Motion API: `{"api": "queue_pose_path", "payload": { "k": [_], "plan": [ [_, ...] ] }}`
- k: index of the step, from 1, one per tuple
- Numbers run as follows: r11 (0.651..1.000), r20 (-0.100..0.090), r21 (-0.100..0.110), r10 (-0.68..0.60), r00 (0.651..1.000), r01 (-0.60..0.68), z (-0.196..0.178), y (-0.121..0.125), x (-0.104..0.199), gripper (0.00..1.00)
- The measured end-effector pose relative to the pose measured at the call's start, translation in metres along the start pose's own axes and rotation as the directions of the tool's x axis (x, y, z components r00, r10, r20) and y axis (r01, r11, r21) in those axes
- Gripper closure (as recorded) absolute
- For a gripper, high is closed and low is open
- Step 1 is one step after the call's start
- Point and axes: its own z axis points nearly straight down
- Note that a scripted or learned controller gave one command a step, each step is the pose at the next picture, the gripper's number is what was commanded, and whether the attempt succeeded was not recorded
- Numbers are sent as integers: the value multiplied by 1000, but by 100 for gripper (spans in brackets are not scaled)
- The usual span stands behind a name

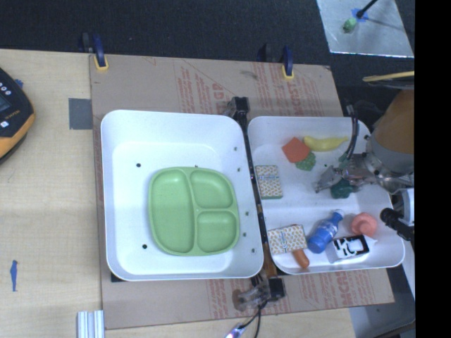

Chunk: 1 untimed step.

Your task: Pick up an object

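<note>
My gripper (332,182) hangs low over the right side of the right bin (282,129), reaching in from the right. A small dark green object (344,188) lies right at its tip, and I cannot make out whether it is held. To the gripper's upper left lie a yellow banana (324,144), an orange-red block (296,148) and a small green piece (306,163). Below the gripper are a blue bottle (323,234), a pink round object (363,223) and a black-and-white item (350,246).
Two patterned pads (268,181) (286,238) and a small orange piece (301,259) lie along the right bin's left side. The left bin (120,139) holds a green divided plate (192,210). A yellow-and-black device (10,118) sits at the bench's left edge.
</note>
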Motion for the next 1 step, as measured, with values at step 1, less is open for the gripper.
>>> {"api": "queue_pose_path", "payload": {
  "k": [1],
  "plan": [
    [1000, 2, 1, -1, 1000, 1, -11, 0, -2, 100]
  ]
}}
